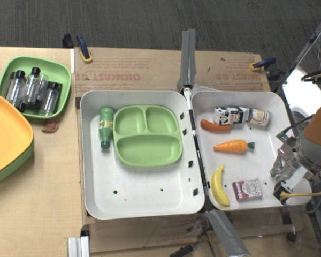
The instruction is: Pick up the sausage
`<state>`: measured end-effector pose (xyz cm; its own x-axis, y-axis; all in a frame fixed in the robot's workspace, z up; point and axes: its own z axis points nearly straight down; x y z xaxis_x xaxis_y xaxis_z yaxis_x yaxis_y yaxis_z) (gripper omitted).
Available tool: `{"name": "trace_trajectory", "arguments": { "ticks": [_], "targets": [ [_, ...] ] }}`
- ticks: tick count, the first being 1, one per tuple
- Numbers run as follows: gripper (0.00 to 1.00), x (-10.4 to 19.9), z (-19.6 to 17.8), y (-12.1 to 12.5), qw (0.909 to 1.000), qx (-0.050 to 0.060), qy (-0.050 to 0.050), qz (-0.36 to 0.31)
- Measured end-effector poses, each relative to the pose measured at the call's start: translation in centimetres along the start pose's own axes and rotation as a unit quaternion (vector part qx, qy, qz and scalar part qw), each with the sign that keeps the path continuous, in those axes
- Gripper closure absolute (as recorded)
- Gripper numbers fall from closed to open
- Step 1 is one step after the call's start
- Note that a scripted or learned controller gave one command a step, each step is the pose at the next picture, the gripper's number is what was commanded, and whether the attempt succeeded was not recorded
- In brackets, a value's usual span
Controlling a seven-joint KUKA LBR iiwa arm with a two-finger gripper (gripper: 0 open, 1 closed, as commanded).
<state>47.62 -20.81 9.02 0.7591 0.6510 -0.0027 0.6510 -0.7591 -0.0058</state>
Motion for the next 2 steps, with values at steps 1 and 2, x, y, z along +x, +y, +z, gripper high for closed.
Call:
{"name": "trace_trajectory", "arguments": {
  "ticks": [1,2],
  "targets": [
    [1.00,3.2,-1.4,-3.7,0.9911,-0.001,0.000,0.133],
    [1.00,1.2,-1.2,-1.4,0.9700,-0.001,0.000,0.243]
  ]
}}
